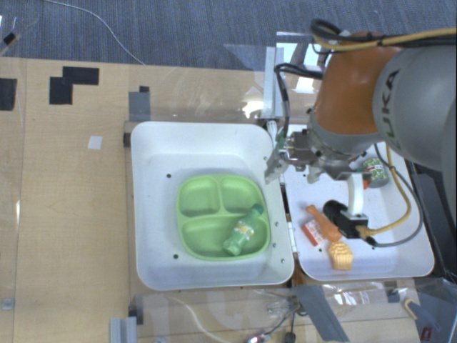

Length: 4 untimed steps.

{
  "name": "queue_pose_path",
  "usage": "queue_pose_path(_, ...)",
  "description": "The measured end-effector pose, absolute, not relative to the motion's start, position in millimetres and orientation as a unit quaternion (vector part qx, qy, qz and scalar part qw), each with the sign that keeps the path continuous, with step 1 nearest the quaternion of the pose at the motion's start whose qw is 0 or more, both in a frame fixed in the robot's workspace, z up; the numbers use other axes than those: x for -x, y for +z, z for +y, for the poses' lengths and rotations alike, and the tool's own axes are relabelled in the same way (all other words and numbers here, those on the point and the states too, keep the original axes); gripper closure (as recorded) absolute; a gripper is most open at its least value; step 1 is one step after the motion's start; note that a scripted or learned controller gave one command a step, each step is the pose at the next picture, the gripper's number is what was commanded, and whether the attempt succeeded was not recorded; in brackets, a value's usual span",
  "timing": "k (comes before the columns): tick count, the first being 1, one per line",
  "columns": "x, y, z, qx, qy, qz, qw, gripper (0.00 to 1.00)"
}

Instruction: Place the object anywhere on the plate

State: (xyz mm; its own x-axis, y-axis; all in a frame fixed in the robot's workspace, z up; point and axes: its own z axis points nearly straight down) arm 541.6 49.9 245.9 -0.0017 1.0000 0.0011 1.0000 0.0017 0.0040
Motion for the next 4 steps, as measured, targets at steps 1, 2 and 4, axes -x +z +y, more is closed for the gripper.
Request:
queue_pose_path(1, -541.6, 245.9, 49.9, -0.707, 0.0018, 0.708, 0.001, 0.0)
queue_pose_path(2, -541.6, 245.9, 49.9, -0.707, 0.0018, 0.708, 0.001, 0.0)
queue_pose_path(4, -541.6, 245.9, 49.9, -0.707, 0.0018, 0.708, 0.001, 0.0)
